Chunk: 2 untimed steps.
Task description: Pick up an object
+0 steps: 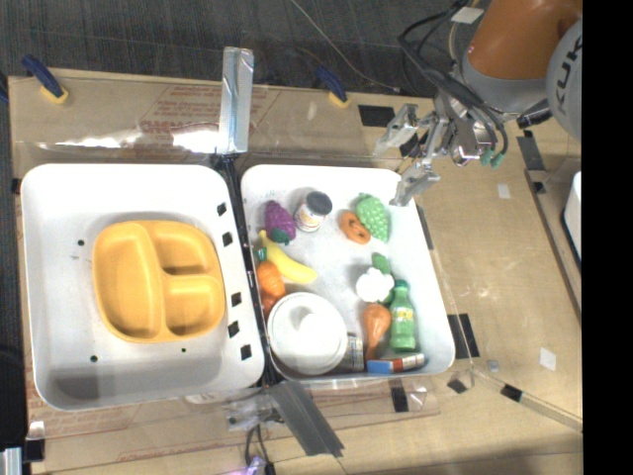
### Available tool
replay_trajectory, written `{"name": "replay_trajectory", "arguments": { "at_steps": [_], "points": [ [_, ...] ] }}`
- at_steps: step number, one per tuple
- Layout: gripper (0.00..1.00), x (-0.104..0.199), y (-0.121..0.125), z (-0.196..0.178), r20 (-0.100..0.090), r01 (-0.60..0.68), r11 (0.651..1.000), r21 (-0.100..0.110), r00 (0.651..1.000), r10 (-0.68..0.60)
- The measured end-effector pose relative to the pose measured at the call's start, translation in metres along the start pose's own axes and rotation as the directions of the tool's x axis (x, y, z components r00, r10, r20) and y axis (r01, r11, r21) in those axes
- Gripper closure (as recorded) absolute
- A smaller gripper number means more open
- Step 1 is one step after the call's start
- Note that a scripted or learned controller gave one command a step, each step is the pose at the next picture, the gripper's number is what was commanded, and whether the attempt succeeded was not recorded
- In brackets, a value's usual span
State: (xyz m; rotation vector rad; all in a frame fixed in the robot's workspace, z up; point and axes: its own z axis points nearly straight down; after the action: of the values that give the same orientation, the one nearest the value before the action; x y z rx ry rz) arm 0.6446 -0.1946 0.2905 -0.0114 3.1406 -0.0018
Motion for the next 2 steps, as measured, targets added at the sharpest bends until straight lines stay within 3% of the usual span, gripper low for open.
{"name": "replay_trajectory", "arguments": {
  "at_steps": [1,2],
  "points": [
    [0.00,0.055,-0.015,0.073,-0.002,0.212,0.977,-0.003,0.977,-0.212],
    [0.00,0.080,-0.013,0.198,0.002,0.366,0.930,0.000,0.930,-0.366]
  ]
}}
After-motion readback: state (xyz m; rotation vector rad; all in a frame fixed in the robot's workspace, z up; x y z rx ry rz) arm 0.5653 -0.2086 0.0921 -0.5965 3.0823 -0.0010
